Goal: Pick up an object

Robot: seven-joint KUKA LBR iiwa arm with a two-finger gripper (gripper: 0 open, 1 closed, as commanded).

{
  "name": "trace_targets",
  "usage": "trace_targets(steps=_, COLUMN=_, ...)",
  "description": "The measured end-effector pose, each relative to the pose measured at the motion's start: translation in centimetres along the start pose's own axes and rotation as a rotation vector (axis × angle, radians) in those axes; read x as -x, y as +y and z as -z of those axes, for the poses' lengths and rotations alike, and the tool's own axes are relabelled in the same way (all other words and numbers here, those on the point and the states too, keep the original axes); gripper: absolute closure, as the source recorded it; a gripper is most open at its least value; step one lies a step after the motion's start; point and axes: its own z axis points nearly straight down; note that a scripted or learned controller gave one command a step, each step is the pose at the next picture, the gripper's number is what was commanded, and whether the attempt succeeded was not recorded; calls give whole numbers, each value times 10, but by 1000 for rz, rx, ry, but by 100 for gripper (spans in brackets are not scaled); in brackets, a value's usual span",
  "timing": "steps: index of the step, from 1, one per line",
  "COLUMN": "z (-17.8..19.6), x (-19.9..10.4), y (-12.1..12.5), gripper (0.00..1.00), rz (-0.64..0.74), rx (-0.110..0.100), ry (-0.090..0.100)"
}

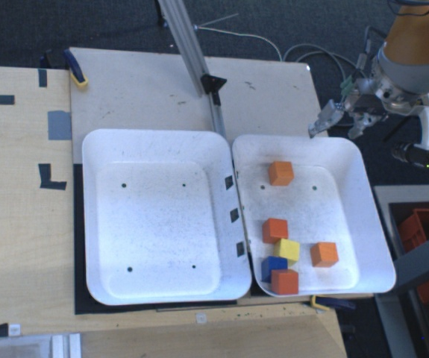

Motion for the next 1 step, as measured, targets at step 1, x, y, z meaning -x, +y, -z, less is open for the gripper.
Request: trace_targets(steps=1, z=-146, x=-34, y=7, gripper=0, rz=0, rx=-8, ry=3)
